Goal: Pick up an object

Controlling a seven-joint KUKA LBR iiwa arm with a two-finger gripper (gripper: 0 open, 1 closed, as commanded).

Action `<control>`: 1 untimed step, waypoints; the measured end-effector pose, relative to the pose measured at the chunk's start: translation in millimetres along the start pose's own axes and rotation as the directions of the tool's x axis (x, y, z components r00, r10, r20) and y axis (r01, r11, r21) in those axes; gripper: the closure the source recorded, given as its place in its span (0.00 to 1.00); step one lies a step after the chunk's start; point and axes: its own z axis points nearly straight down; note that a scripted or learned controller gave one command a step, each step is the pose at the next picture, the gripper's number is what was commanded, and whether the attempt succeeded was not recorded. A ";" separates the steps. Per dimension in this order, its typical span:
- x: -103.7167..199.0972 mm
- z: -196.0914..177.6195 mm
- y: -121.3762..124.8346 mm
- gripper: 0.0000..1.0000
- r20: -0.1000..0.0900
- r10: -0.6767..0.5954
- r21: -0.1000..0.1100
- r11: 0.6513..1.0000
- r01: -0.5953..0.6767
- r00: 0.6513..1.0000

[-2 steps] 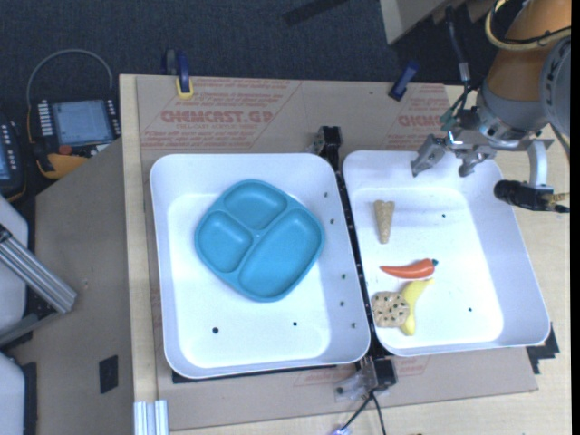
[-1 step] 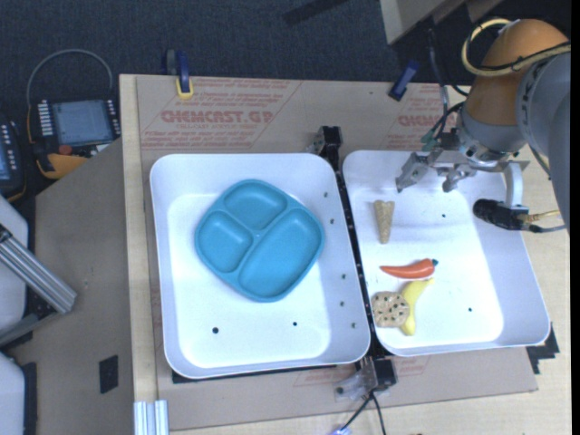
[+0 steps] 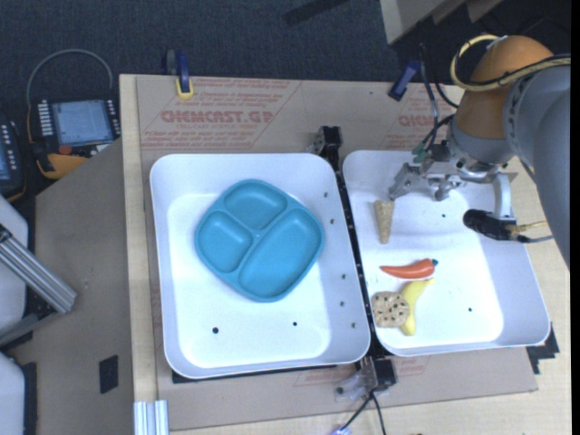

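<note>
Two bins: blue divided plate [image 3: 260, 239] lying in left bin [image 3: 181, 333]
gripper [image 3: 424, 181]: hovering above ice-cream cone [image 3: 384, 218], fingers spread, gripping nothing

Dark blue carpet [image 3: 227, 25] around bench [image 3: 272, 98]

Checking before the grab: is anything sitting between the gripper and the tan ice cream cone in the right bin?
Nothing visible. The gripper hovers over the right white bin, and bare floor separates it from the tan ice cream cone. The red chili pepper lies nearer the camera, off that line.
</note>
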 end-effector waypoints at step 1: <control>0.1 -13.5 1.7 1.00 0.001 -0.001 -0.006 1.000 0.001 1.000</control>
